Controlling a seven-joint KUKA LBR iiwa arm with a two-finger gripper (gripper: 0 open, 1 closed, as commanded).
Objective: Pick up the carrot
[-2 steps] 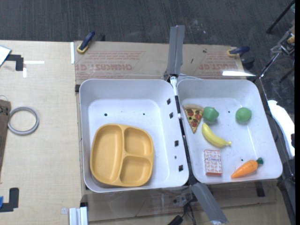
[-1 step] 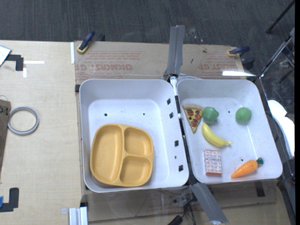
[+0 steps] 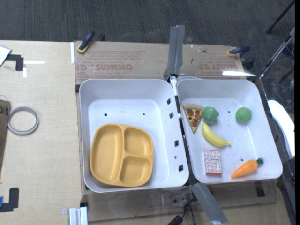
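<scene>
Camera view: carrot (image 3: 244, 168) in right bin (image 3: 260, 125) near corner; cardboard (image 3: 117, 65) print upside-down; jaws: cannot tell.

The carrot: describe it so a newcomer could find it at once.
Look in the right bin of the two white bins. The carrot lies at its near right corner, right of the small carton. It is the bin's only orange thing, tapered, with a green tip.

Carrot (image 3: 245, 168) lies in the right bin's (image 3: 262, 102) near corner — beside a small carton (image 3: 213, 162).
</scene>
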